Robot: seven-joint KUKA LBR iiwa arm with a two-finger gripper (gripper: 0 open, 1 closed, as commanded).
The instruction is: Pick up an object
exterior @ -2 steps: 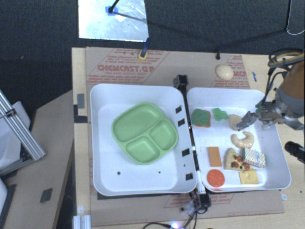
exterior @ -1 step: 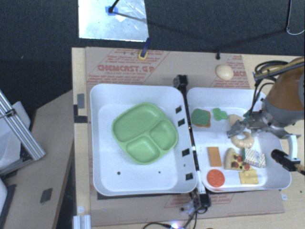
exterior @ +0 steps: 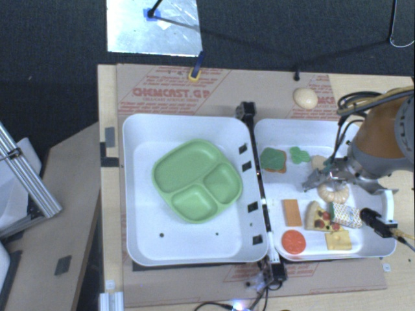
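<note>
the gripper [exterior: 326, 179] hovers over the donut [exterior: 335, 192], just right of the cracker [exterior: 291, 212]; finger state unclear. it looks light, stiff, smooth; pinch across its ring.

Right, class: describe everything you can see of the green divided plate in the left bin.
The green divided plate is pale green and looks like matte plastic, with rounded corners and a raised rim. Ridges split it into three compartments: one large, toward the far side, and two smaller, toward the near side. It lies flat and upright, turned at an angle to the walls, near the middle of the left bin. It rests on the bin floor, and no other item touches it. Nothing can be seen in its compartments.
</note>
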